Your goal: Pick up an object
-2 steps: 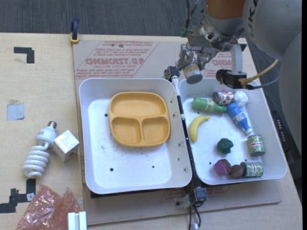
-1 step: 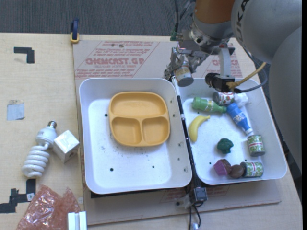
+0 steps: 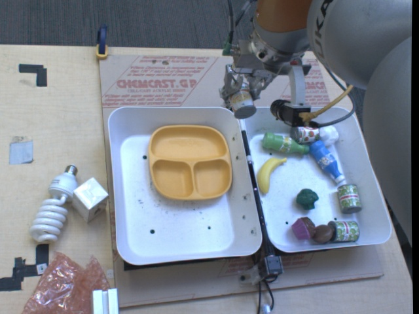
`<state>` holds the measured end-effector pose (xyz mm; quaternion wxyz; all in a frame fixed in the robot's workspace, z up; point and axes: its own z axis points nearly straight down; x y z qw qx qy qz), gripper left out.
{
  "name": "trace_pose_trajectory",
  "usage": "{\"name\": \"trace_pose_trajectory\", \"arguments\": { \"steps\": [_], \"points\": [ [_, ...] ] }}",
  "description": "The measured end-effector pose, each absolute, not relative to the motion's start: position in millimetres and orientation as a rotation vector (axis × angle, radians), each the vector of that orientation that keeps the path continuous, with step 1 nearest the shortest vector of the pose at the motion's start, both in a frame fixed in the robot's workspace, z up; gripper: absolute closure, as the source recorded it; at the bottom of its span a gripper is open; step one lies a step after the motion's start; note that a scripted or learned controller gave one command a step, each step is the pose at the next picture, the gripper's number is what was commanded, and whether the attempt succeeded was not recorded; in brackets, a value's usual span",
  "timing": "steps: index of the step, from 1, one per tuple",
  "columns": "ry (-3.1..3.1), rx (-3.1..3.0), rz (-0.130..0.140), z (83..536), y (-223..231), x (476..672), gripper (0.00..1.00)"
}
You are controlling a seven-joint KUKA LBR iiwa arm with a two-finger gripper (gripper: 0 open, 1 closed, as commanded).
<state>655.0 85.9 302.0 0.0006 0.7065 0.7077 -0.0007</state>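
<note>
One easy pick for you: the banana (image 3: 270, 173) in the right bin (image 3: 370, 175), light and smooth, best taken mid-curve; I cannot tell how the gripper (image 3: 241, 100) is set

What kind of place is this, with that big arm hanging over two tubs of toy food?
Probably a robotics lab bench set up for grasping trials. A robot arm with a gripper hangs over two white bins, and the right one holds mixed toy items such as a banana.
</note>
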Motion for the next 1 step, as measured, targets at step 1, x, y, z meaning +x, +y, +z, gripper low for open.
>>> {"name": "trace_pose_trajectory", "arguments": {
  "steps": [1],
  "points": [
    [2.222, 2.219, -0.001, 309.0, 96.8, 659.1, 1.0]
  ]
}}
